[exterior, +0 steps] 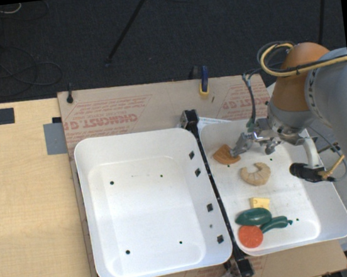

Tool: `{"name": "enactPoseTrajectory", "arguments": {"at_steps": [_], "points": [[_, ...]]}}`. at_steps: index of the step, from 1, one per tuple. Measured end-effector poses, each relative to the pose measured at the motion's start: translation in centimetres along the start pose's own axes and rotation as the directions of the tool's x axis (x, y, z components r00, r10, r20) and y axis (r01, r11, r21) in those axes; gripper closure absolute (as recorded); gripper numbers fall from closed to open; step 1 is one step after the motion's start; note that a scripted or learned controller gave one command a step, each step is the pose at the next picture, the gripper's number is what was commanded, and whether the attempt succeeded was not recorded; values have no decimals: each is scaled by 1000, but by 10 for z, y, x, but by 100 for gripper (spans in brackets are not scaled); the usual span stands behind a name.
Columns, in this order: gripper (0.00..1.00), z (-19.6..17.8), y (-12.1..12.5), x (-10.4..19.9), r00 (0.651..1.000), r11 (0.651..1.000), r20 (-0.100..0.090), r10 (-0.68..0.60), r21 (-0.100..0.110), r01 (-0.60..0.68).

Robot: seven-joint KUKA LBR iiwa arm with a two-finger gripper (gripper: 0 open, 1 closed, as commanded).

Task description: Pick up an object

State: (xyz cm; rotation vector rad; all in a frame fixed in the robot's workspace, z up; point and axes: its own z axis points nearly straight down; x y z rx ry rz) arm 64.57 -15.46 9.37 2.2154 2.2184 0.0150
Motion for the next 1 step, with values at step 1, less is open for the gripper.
{"name": "enactPoseTrajectory", "arguments": {"at_steps": [1], "points": [[0,-1,-78,13,1000,1000,4,4,-2,-4]]}}
